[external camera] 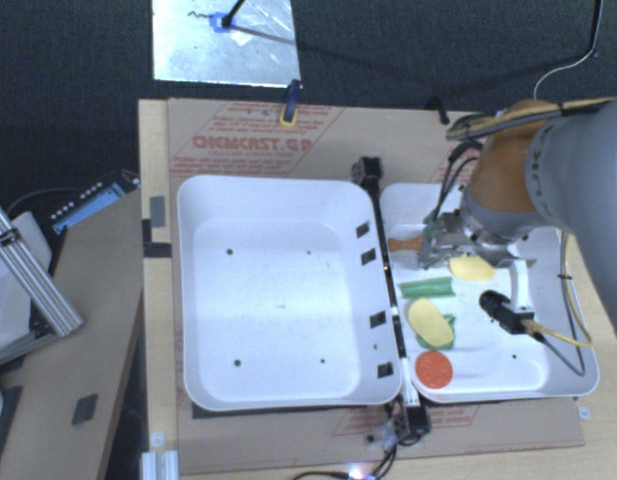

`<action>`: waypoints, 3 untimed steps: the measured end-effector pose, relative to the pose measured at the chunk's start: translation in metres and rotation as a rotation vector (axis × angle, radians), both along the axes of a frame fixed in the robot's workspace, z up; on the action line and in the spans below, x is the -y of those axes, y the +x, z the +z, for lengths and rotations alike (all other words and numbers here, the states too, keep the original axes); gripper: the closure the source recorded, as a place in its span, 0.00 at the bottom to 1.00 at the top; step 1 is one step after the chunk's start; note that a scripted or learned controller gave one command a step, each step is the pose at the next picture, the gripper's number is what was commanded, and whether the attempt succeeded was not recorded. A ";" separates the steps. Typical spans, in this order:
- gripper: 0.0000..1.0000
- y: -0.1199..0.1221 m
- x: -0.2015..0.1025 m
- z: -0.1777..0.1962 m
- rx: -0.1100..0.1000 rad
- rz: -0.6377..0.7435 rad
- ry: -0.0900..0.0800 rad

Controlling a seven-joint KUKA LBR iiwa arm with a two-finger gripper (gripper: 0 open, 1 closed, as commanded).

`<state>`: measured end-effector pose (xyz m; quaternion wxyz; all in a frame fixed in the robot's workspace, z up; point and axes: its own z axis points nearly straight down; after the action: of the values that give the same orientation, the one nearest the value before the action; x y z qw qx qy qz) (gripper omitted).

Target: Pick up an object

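Pincer: low in the right bin, near its left wall; opening couldn't be judged.
Objects: yellow piece just beside it, green stick, red disc toward the front edge.
Left bin: white, alongside.

2 white bins sit side by side on the surface. The left bin holds nothing. The arm hangs low over the right bin, its pincer near a yellow piece, possibly touching. Below lie a green stick, a yellow-green piece and a red disc.
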<state>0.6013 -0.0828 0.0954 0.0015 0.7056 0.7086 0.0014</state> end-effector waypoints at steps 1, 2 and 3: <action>1.00 0.063 -0.035 0.097 0.012 0.005 0.000; 1.00 0.070 -0.076 0.232 0.015 0.006 0.001; 1.00 0.068 -0.099 0.373 0.017 0.004 0.001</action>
<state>0.6692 0.0166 0.4682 0.0070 0.7042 0.7099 0.0078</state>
